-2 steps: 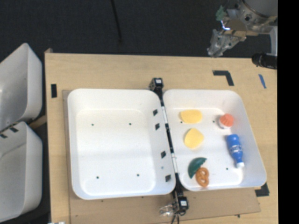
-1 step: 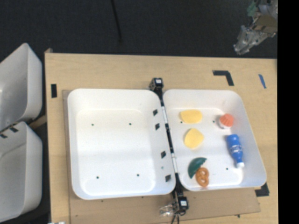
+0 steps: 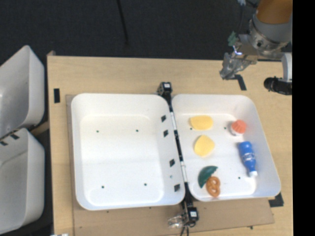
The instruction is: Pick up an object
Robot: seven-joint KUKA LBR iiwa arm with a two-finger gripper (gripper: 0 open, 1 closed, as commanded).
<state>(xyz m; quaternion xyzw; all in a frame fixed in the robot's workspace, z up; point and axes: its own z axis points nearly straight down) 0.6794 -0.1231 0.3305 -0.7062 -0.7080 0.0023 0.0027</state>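
on the wooden surface (image 3: 59,146) sit two white bins side by side. the left bin (image 3: 78,132) has nothing for the arm to take. the right bin (image 3: 263,136) holds all the small things, so the next move has to go there.

the arm (image 3: 271,9) hangs high at the far right corner, above the bare wood behind the right bin. its orange band is at the top and the grey wrist is below it. the arm leans toward the left and down, so the claw (image 3: 231,68) points at the wood just past the bin's back rim. i cannot tell if the claw is apart or together; it looks dark and blurry. nothing shows inside it.

every thing lies nearer the camera than the claw, so the claw must come forward over the rim and then go down.

the blue bottle (image 3: 247,157) is the biggest. it lies flat by the right wall, and its long side runs from back to front, with the white cap at the front.

two yellow pieces come next. one yellow piece (image 3: 201,122) is closest to the claw, near the back. the other yellow piece (image 3: 204,146) lies just in front of it.

the green leaf shape (image 3: 206,174) lies near the front, touching the little orange pretzel (image 3: 213,186).

the small red and white thing (image 3: 238,127) sits near the back, just behind the bottle.
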